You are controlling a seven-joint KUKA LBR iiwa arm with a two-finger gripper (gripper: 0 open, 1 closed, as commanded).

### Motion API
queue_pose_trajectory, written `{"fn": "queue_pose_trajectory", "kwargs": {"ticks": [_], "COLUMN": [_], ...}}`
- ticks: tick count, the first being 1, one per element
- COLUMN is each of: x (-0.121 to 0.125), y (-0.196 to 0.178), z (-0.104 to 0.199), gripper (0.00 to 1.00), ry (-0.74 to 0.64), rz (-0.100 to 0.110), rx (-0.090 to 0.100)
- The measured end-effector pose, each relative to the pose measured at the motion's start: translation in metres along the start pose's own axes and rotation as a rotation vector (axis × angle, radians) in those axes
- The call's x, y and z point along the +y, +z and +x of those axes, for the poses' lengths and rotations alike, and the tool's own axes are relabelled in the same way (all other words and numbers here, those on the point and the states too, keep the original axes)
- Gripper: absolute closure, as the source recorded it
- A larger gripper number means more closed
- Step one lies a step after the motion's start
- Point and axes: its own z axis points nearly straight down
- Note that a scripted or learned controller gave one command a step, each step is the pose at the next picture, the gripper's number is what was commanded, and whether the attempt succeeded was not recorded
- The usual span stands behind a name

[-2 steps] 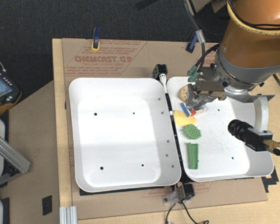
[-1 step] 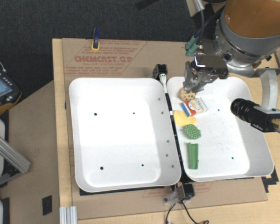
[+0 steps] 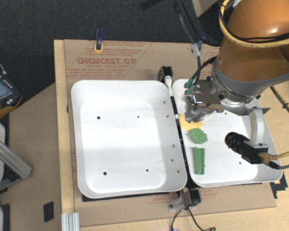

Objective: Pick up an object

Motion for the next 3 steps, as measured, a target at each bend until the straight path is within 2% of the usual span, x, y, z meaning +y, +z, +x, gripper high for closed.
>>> {"fn": "queue_pose_trajectory", "kwargs": {"ticks": [1,3], "x": [0.022,0.023], "y": [0.035,0.012], "z": [-0.061,-0.057], "gripper": [1.0,1.0], "ry": [0.003,-0.003], "rz": [-0.006,-0.015], "rx": [0.001,0.002]}}
